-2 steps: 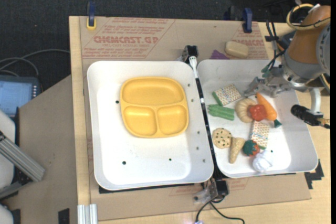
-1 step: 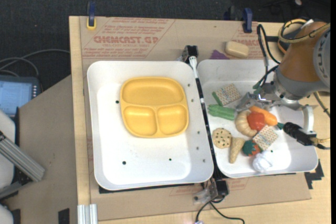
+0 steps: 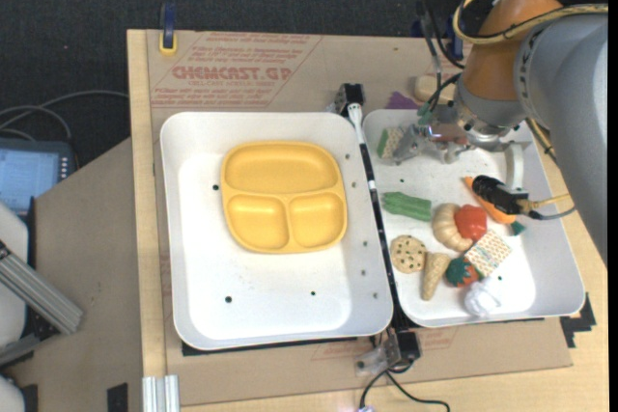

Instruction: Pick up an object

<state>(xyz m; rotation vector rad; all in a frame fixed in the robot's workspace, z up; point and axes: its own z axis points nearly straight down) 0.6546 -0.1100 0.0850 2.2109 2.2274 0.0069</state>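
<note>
Two shallow white bins sit side by side; the right bin [image 3: 550, 289] holds small toy foods. Nearest, a round speckled cookie [image 3: 408, 254]; beyond it a smooth green pod [image 3: 407, 205], long axis left-right. Farther, the gripper [image 3: 425, 136] hangs at the far rim, its state impossible to tell.

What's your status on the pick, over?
Gripper low over right bin's far end, beside a small green-white item; nothing seen held. Toy food clustered nearer: green pod, cookie, tomato. Yellow tray in left bin.
</note>
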